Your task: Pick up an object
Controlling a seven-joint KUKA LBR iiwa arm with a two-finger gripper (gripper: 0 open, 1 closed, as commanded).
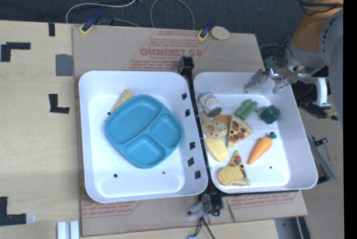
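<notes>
I counted two white bins on the surface | left bin (92,176) had one blue plate (144,130) | right bin (290,168) had one carrot (260,148), one corn (232,175), two pizza slices, one can (208,102) | my tool (266,80) was spread open over the right bin's top edge, holding nothing

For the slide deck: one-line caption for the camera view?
Two-finger gripper open above the right white bin of toy food; blue divided plastic tray in the left white bin.
</notes>
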